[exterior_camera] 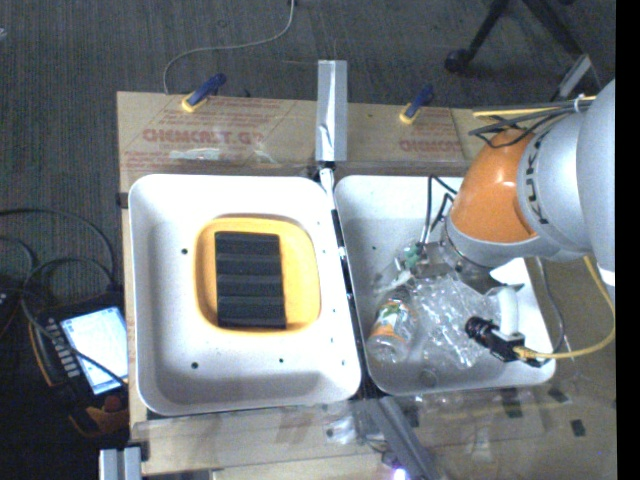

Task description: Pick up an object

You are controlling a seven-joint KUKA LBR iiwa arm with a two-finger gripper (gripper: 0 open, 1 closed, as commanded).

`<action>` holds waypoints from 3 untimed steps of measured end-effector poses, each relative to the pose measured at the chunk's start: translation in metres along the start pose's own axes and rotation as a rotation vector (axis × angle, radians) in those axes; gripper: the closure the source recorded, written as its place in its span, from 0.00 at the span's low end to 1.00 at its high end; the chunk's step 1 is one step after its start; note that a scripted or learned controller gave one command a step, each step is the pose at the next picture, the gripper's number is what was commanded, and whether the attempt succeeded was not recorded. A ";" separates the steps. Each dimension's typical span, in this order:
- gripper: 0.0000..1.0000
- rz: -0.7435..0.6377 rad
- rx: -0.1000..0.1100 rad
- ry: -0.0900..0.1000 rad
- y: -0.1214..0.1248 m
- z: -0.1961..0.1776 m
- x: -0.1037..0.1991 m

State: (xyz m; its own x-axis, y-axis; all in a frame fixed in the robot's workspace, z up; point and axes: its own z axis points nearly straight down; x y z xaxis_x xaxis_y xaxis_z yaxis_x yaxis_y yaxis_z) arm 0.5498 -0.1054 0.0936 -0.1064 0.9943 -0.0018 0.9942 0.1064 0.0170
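The arm's orange band (490, 203) hangs over the right bin (372, 208), and my gripper (432, 260) reaches down beneath it into the middle of that bin. A small clear bottle (388, 326) with an orange and green label lies at the bin's front left, a little left of and nearer than the gripper. Crumpled clear plastic (445, 318) is piled just in front of the gripper. A small greenish item (410, 260) sits right against the gripper's left side. The arm hides what lies directly under the gripper.
The left bin (160, 268) holds a yellow-rimmed block with a ribbed black top (250, 278). A metal divider post (331, 108) stands behind the seam between the bins. A black connector with a yellow cable (492, 336) hangs from the arm over the right bin's front right.
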 end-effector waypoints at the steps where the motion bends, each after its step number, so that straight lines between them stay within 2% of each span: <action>1: 0.00 0.334 -0.004 -0.001 -0.024 0.000 -0.044; 2: 1.00 0.334 -0.002 0.001 -0.024 -0.008 -0.044; 3: 1.00 0.087 0.005 -0.001 -0.028 0.002 -0.054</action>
State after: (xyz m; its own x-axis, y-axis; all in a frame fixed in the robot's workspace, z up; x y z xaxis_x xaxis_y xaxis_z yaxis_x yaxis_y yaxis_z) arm 0.5272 -0.1617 0.0914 -0.0198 0.9998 -0.0012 0.9997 0.0198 0.0121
